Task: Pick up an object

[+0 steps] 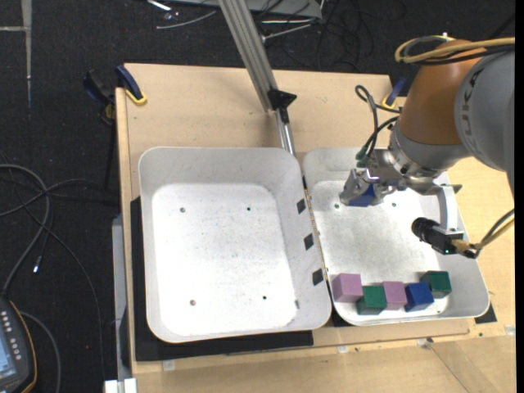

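My gripper [365, 190] hangs over the far left part of the right bin [385, 240], below the orange wrist band. A small blue block [367, 194] shows between its grey fingers [353, 190], and the gripper is shut on it. Along the bin's near edge lies a row of blocks: a pink one [348, 286], a green one [372, 299], a second pink one [395, 295], a blue one [418, 295] and a green one [439, 282].
The left bin [221, 244] lies beside the right one, with black clips on the shared rim [309, 240]. A metal pole [254, 51] slants in from the back. A black fitting [430, 232] on the arm hangs over the right bin.
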Available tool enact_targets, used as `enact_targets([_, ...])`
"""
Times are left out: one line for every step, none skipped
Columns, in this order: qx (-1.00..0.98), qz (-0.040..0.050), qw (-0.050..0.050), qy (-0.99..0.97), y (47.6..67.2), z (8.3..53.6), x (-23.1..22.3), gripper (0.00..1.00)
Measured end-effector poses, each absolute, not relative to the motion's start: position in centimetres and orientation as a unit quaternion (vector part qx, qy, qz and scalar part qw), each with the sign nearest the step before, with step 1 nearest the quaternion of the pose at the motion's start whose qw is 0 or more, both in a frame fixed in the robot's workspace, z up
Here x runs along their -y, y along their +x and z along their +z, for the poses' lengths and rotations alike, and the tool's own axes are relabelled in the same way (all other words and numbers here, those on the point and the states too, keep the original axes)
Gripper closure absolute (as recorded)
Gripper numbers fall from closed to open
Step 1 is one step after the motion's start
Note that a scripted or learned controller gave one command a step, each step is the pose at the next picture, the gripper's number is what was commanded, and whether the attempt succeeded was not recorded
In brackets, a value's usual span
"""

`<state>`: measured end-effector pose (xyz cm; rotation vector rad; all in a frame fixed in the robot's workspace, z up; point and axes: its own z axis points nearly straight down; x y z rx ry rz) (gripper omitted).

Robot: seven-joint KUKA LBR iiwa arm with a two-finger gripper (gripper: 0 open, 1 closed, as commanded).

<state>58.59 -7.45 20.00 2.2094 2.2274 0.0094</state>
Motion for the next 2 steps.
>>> enact_targets([-0.711,0.0010,-0.001,0.704,59.2,19.5,0.7,1.00])
enact_targets([-0.710,-0.0001,-0.002,0.704,57.9,19.5,-5.1,1.00])
